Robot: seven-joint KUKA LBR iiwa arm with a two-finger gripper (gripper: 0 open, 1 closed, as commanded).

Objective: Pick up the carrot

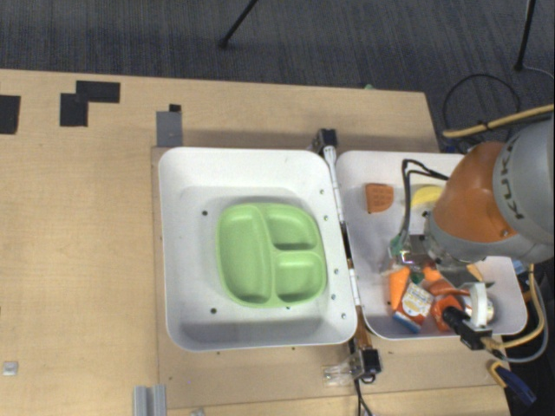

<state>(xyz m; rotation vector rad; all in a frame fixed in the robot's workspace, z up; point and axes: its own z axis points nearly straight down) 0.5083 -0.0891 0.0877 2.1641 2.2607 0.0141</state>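
The arm (486, 206) hangs over the right bin (373, 319) — its gripper (414, 263) sits above the carrot (397, 286). Whether the pincer is spread or pressed together, I cannot tell. A green tray (269, 254) lies in the left bin (186, 232).

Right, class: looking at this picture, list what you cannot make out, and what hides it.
- Claw: in the camera view, the grey and orange arm covers it.
- Orange carrot: partly under the arm.
- Small yellow item: mostly behind the arm.
- Right white bin: its right part is covered by the arm.

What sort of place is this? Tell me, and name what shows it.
Probably a robotics lab bench: a grey and orange arm reaches over two white bins, loose cables trail nearby, and stand legs rest on grey carpet.
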